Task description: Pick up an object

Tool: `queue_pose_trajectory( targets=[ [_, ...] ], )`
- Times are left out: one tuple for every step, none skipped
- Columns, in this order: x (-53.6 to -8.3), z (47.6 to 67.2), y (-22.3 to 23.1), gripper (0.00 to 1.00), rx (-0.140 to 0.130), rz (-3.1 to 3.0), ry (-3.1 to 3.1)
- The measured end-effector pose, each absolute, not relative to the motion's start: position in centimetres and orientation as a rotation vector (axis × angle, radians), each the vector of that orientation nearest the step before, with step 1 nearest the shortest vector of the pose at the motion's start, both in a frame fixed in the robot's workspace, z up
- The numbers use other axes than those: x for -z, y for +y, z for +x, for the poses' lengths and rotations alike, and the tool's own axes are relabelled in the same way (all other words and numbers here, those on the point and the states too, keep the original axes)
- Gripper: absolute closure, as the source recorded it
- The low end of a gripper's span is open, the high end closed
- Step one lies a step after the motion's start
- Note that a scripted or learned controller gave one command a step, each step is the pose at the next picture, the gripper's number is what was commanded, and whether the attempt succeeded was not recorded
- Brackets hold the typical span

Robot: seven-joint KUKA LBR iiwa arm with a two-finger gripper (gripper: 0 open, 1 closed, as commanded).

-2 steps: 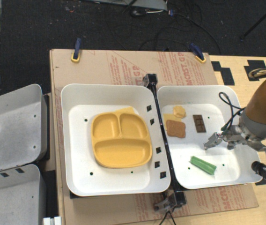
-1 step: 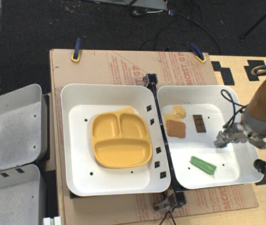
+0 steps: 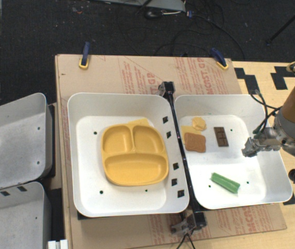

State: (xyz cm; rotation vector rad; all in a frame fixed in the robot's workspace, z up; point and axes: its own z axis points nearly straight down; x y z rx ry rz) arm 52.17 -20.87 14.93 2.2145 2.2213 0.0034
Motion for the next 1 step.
queue_pose_trajectory(
  targets=[
    [-19.19, 52.19, -21.16, 1.0, -0.003, 2.215, 2.22]
  ],
)
